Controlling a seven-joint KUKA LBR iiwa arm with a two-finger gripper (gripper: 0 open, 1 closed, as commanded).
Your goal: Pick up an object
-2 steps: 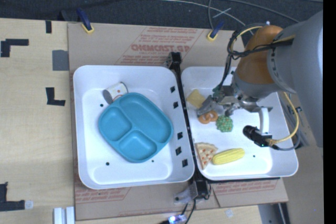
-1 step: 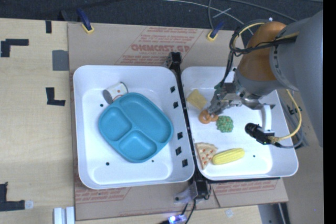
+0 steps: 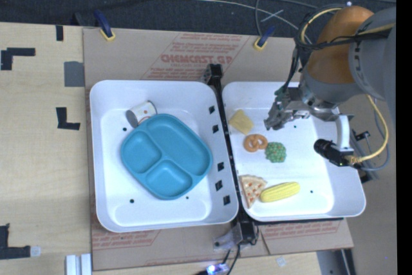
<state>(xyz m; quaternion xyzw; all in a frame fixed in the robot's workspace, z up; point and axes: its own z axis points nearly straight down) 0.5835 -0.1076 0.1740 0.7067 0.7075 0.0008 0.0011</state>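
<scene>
Over the right bin: my tool [image 3: 278,118] hangs above the far middle of the right bin [image 3: 322,199], and my arm [image 3: 341,55] reaches in from the right.
Tool state: I cannot tell from this slant whether it is released or clenched; I see nothing between its tips.
Nearest things: broccoli [image 3: 275,152] and pretzel [image 3: 255,142] lie just near of the tool, side by side and almost touching; the yellow cheese piece [image 3: 241,121] sits to its left.
Further things: corn cob [image 3: 279,191] and cracker wedge [image 3: 252,189] lie at the near edge of the right bin, touching or nearly so.
Left bin: blue tray [image 3: 166,155] with a small cup [image 3: 140,114] on its side at the far corner; both well apart from me.
Best pick, I judge: the broccoli, since it is close and bulky enough to pinch.
How to do it well: centre over it, turn the tips away from the pretzel, descend straight, close only once low around it.
Risk: nudging the pretzel or clipping a rounded floret so it slips.
</scene>
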